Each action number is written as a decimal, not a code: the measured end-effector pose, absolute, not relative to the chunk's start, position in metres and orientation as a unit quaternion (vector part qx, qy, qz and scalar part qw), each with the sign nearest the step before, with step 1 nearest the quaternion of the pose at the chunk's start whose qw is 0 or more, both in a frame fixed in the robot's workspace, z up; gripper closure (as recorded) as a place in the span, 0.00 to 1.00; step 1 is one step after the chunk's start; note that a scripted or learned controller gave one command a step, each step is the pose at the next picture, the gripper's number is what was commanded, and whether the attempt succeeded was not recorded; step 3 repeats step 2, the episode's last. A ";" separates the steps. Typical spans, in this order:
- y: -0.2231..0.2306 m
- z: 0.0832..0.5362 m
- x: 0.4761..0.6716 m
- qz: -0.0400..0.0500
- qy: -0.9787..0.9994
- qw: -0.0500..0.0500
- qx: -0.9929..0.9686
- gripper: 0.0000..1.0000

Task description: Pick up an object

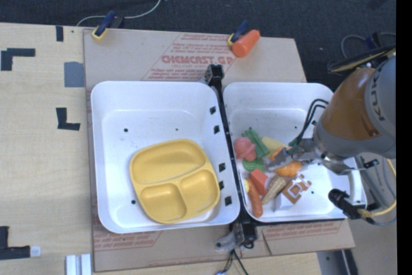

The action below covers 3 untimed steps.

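Several toy food pieces lie in a heap in the right bin (277,106): a pink piece (244,148), a green piece (256,140), a yellow piece (273,143), an orange piece (289,170), a red piece (258,178), a tan piece (274,188) and a brown-and-white piece (297,191). My gripper (291,158) reaches in from the right and sits low over the heap, right at the orange piece. The grey and orange wrist (351,119) hides the bin's right side.
The left bin (129,113) holds a yellow divided plate (174,180). An orange object (245,43) lies on the cardboard behind the bins, beside a blue clamp (239,29). Another clamp (103,26) and a black cable sit at the back left.
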<state>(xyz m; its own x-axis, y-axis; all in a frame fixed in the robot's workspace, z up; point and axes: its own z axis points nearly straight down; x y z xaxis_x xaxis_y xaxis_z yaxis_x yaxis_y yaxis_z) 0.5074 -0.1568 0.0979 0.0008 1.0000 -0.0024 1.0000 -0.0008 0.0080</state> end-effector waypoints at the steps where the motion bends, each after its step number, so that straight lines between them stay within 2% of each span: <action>1: -0.121 0.220 0.513 0.003 0.709 0.004 0.705 1.00; 2: -0.047 0.240 0.537 0.001 0.711 0.000 0.704 1.00; 3: -0.047 0.240 0.537 0.001 0.711 0.000 0.704 1.00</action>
